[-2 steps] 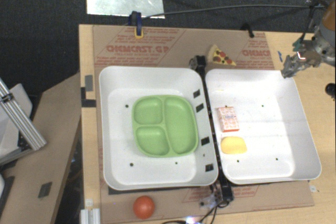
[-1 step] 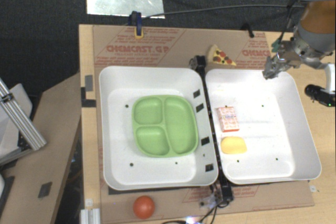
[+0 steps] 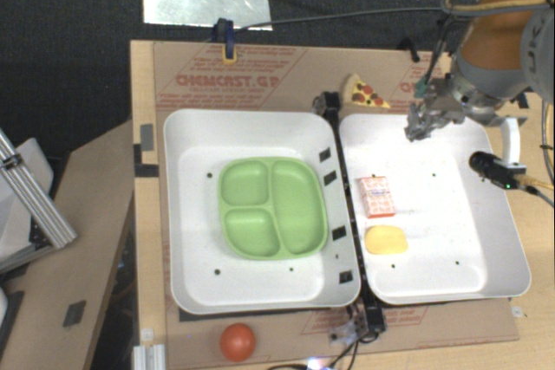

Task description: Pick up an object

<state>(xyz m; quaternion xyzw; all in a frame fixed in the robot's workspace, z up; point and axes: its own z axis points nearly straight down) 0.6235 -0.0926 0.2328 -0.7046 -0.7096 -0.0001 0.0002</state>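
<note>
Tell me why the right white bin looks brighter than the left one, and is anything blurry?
Camera view: the right shallow white bin is washed out by glare near its top, so its surface loses detail; the left shallow white bin is lit more evenly; the green divided plastic tray shows soft edges; the grey arm's end effector is blurred, its shape hard to read.

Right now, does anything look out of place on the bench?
Two toys lie outside the bins: a pizza slice on the cardboard behind the right bin, and a red ball in front of the left bin.
</note>
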